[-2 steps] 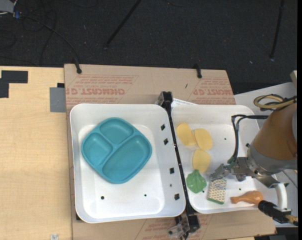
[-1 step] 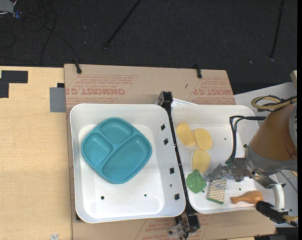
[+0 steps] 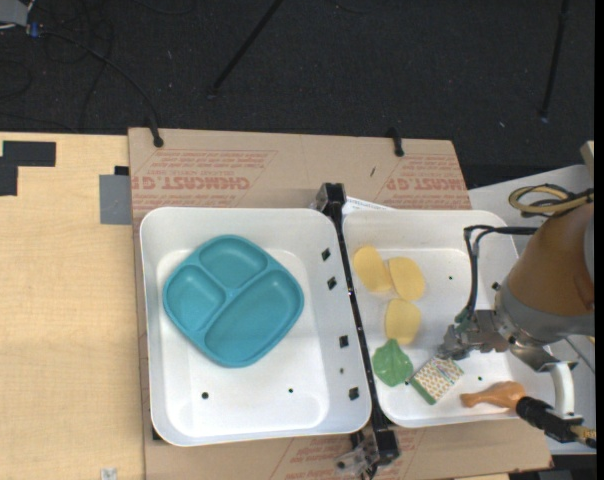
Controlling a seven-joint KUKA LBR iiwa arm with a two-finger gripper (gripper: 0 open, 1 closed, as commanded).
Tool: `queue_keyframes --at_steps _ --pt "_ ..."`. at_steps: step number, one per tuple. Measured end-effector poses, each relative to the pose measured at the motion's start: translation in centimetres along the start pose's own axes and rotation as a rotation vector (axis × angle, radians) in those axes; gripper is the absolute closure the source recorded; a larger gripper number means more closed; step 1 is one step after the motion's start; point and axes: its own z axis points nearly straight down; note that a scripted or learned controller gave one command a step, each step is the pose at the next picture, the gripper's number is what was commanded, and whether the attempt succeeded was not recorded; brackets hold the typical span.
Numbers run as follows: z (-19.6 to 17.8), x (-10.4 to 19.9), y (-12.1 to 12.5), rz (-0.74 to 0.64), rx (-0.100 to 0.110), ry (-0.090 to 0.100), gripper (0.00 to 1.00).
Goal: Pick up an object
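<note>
The tool (image 3: 460,342) hangs just above the patterned packet (image 3: 437,378) in the right bin (image 3: 487,230)

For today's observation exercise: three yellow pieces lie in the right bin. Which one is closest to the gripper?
The lowest yellow piece, just above the green piece. The other two lie higher, side by side, farther from the gripper.

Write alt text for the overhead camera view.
A grey robot arm's gripper hovers low in the right white bin, beside a speckled packet, a green leaf-shaped toy and three yellow chip-like pieces. A teal divided plate lies in the left white bin.
</note>
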Motion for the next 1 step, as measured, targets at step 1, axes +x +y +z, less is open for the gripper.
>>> queue_keyframes --at_steps 1 --pt "-5.57 0.85 0.67 -0.005 0.004 -0.005 1.0"
